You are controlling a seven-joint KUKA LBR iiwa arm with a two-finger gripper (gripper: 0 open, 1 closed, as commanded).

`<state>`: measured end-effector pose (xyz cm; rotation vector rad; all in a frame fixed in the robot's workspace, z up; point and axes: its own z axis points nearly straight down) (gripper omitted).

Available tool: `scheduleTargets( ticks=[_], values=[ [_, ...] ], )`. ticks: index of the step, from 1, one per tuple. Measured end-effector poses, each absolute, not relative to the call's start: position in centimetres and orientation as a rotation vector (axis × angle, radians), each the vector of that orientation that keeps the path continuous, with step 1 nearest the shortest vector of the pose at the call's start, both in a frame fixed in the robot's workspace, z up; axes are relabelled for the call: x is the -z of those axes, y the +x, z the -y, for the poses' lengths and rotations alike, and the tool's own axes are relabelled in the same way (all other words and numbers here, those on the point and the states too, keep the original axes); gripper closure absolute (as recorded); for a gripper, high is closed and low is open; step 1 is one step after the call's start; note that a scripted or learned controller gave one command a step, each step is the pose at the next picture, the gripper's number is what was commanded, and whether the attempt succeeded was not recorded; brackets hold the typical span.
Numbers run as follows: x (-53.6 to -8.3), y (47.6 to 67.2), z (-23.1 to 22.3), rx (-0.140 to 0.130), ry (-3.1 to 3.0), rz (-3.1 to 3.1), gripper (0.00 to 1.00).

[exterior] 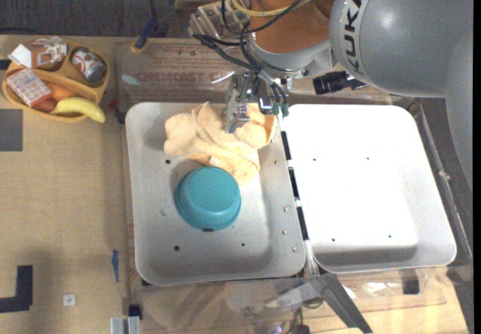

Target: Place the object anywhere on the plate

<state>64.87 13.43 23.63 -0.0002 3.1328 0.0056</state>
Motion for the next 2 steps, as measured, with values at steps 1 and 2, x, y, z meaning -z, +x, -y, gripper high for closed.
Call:
scheduleTargets(
  ticks=[1,2],
  values=[
    [-23.07,63.82,-18.49,-0.005,-0.003,-3.136,1.00],
    [-23.13,63.84,-18.48,-0.006,-0.003,-3.135,0.00]
  ],
)
